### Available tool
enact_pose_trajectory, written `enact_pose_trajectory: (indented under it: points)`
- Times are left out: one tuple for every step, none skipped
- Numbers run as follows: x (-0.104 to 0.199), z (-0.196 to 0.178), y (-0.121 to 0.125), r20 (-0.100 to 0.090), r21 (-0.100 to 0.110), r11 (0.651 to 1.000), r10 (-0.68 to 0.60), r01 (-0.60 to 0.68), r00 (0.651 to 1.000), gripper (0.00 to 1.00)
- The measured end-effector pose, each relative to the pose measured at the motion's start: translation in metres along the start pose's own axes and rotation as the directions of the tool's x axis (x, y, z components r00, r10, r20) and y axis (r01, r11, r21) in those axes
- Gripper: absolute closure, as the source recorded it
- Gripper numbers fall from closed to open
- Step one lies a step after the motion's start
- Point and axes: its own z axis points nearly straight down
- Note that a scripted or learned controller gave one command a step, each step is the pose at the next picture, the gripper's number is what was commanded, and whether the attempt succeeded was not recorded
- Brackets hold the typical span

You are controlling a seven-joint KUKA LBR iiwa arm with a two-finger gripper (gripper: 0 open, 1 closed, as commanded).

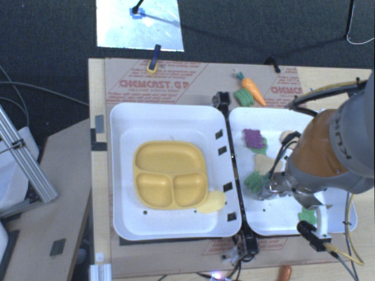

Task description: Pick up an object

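Two-finger metal gripper [270, 189] low in right white bin [337, 230], jaw state can't tell; bushy green toy veg [254, 181] touching/just left of tips, w/ purple grape-like toy [254, 139] further up.

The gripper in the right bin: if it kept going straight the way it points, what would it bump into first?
Most likely the green toy. The gripper points toward the picture's left, and that toy lies right at its tip. Behind it comes the right bin's wall. Depth is hard to judge from above, so it could pass over.
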Motion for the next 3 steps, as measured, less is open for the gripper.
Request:
enact_pose_trajectory:
  points:
    - [0.000,-0.011,0.001,0.000,-0.003,1.000,-0.003,0.003,1.000,1.00]
    - [0.000,-0.021,0.002,-0.001,-0.004,1.000,-0.004,0.004,1.000,1.00]
    - [-0.002,0.000,0.000,0.000,0.000,1.000,0.000,0.000,1.000,1.00]
